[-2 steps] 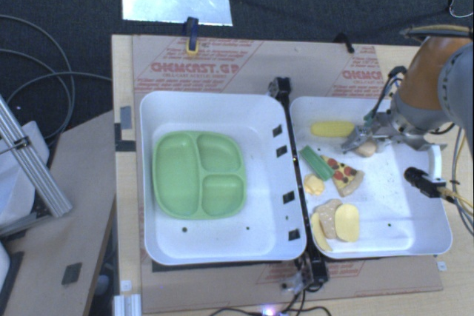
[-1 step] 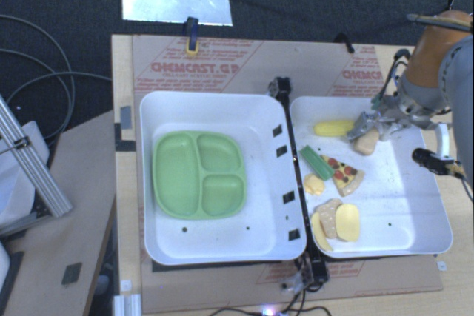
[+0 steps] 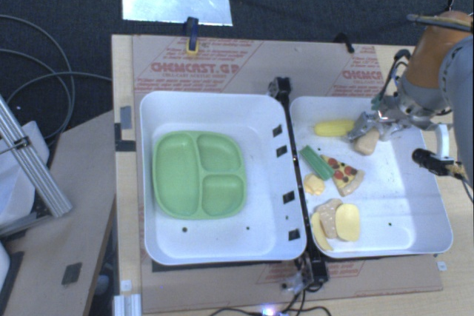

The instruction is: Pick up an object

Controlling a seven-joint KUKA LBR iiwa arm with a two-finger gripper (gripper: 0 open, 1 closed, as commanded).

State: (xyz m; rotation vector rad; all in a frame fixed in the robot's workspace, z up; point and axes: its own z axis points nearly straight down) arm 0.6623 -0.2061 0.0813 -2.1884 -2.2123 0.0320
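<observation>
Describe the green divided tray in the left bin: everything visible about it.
The pale green divided tray looks like smooth moulded plastic, roughly rectangular with rounded corners. It has three compartments: one long section on the view's left side and two smaller ones stacked on its right. All three hold nothing. It lies flat, right side up, on the floor of the left white bin, towards that bin's left side, slightly skewed to the bin's walls. Nothing else touches it.

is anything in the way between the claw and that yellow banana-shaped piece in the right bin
Nothing visible. The claw sits just right of the yellow piece, with bare bin floor between; a beige piece lies just below the claw.
</observation>
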